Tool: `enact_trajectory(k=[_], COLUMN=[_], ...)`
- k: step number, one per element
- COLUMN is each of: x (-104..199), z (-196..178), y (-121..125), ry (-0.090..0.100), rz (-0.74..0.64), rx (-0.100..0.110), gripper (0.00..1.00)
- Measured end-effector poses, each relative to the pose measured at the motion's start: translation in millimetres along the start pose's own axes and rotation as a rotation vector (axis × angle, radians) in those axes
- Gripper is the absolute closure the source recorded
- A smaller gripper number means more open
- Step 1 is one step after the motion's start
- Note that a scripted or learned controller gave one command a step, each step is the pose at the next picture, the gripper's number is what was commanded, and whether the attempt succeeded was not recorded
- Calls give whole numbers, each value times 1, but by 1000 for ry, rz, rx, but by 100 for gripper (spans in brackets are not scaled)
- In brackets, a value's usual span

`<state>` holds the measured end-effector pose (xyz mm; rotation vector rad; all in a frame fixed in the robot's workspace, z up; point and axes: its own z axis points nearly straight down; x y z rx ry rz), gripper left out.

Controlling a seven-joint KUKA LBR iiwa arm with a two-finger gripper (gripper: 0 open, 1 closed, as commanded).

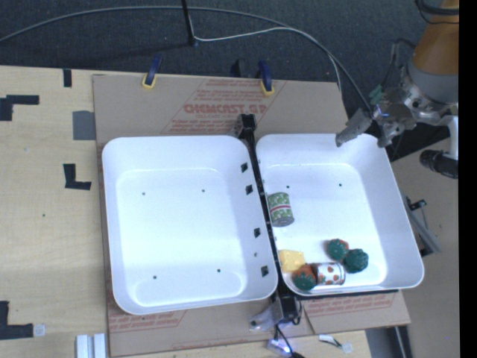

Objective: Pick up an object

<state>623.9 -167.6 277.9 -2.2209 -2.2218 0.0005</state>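
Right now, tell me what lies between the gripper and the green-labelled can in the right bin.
In the camera view, only bare white floor of the right bin lies between the gripper, at the bin's far rim, and the green-labelled can.

Tool open, fingers spread, empty

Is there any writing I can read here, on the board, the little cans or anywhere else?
"CHEMCAST GP": red print on the brown board under the bins, above the left bin. The smaller red line below it is too blurred to read.
More red print on the board's bottom corners is too small to read.
Green-labelled can in the right bin: label unreadable.
Red-and-white can: label unreadable.
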Motion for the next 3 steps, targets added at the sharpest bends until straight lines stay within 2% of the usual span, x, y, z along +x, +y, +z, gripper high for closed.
enact_trajectory(k=[1,2,3], x=[6,-11,-31], z=[140,155,194], y=[-22,-56,-76], ry=[2,0,0], rz=[0,2,1], rx=[11,2,0], gripper=[0,0,0])
